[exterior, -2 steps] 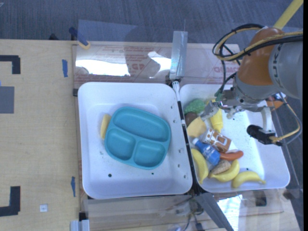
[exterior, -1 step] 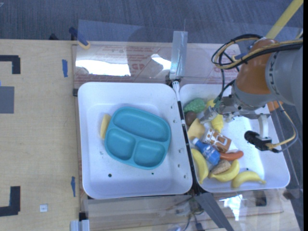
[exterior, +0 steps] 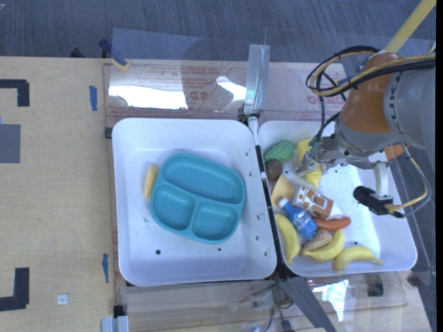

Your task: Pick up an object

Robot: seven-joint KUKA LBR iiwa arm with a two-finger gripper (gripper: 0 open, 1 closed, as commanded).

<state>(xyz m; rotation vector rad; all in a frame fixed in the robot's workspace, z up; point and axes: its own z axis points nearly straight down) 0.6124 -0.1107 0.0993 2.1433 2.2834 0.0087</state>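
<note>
- You see two white bins side by side. The left bin (exterior: 131, 206) holds a blue divided plate (exterior: 197, 197) with a yellow piece (exterior: 150, 180) tucked at its left edge.
- The right bin (exterior: 398, 244) holds the things to pick, crowded along its left side: a green lump (exterior: 280, 150), a brown piece (exterior: 274, 170), a small carton (exterior: 313, 200), a blue bottle (exterior: 301, 221), a red-orange stick (exterior: 331, 223) and several bananas (exterior: 356, 256).
- The grey arm (exterior: 408, 109) reaches in from the right, its gripper (exterior: 313, 159) low over the far left part of that bin, beside the green lump.
- You cannot tell whether the claw is apart or together; the wrist and cables cover it.
- Risk: the toys lie touching and overlapping, so a closing claw may pinch two at once, or push one aside and come up with nothing.
- Risk: the round lump and curved bananas look likely to slip out.
- Risk: the gripper sits near the wall between the bins and could knock it.
- Hidden: whatever lies directly beneath the gripper; the arm's base is cut off at the right.
</note>
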